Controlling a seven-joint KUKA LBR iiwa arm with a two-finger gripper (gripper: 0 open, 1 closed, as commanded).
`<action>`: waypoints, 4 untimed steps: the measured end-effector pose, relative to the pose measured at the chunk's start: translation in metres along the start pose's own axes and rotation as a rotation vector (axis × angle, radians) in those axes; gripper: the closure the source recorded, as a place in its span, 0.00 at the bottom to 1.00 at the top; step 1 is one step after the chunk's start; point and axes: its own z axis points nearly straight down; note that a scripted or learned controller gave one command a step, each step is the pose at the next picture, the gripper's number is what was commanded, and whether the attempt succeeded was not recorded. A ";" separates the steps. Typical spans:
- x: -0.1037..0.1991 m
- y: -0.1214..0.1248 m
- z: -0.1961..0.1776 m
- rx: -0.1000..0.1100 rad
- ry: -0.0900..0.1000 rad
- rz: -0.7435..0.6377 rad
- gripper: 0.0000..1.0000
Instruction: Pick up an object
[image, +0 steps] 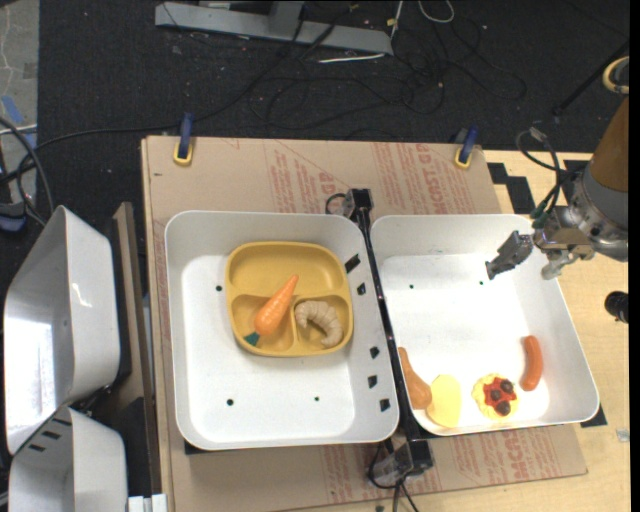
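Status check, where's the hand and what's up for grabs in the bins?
Hand above right bin, upper right, holding nothing. Sausage nearest, near edge. Carrot and shrimp on yellow tray, left bin. Path clear.

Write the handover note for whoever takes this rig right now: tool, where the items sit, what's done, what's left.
Tool: over the right bin's far right corner, above the floor, nothing between its fingers.
Right bin, near edge: sausage at right, pizza piece, yellow chip, drumstick against the left wall.
Left bin: yellow tray holding a carrot and a shrimp in separate compartments.
Done: no pick yet.
Left: descend on one item, probably the sausage as it lies nearest, close, lift.
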 end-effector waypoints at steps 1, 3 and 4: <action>0.000 0.002 -0.006 -0.011 -0.002 -0.003 0.00; -0.001 0.000 0.083 -0.007 -0.001 0.000 0.00; -0.006 0.005 0.144 -0.006 -0.001 0.000 0.00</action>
